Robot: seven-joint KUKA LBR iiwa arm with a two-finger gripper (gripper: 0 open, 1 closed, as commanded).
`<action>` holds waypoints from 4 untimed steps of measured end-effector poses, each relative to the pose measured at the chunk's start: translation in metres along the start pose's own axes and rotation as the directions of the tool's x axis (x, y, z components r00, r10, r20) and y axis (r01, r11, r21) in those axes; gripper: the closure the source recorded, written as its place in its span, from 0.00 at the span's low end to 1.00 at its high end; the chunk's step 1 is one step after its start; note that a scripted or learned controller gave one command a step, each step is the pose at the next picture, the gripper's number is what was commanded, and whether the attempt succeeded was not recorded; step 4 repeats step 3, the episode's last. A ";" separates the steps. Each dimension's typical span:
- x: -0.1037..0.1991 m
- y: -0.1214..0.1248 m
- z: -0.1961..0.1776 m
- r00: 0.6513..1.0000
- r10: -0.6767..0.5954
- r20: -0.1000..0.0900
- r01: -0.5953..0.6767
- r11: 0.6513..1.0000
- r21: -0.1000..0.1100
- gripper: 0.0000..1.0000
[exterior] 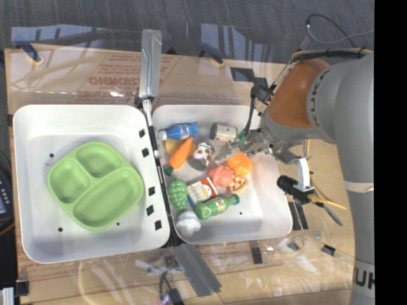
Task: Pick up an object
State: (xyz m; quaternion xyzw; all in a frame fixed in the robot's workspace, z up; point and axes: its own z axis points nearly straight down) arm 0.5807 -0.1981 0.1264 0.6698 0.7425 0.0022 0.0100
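I've got the arm reaching in from the right over the right bin; the left bin carries a green divided plate. The end effector sits low by the orange toy, among the carrot and green bottle; I can't tell its grip.

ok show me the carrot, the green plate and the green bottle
carrot (180,152), camera view, middle of its orange body
green plate (71,203), camera view, outer rim
green bottle (213,207), camera view, its body
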 end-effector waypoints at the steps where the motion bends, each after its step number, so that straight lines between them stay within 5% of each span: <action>1: -0.010 -0.009 0.034 1.000 -0.025 -0.013 0.025 1.000 0.019 0.00; 2: -0.010 -0.008 0.023 0.999 -0.030 -0.012 0.030 0.999 0.018 1.00; 3: 0.037 0.024 -0.073 0.962 -0.271 -0.015 0.271 0.962 0.013 1.00; 4: 0.037 0.024 -0.073 0.962 -0.271 -0.015 0.271 0.962 0.013 1.00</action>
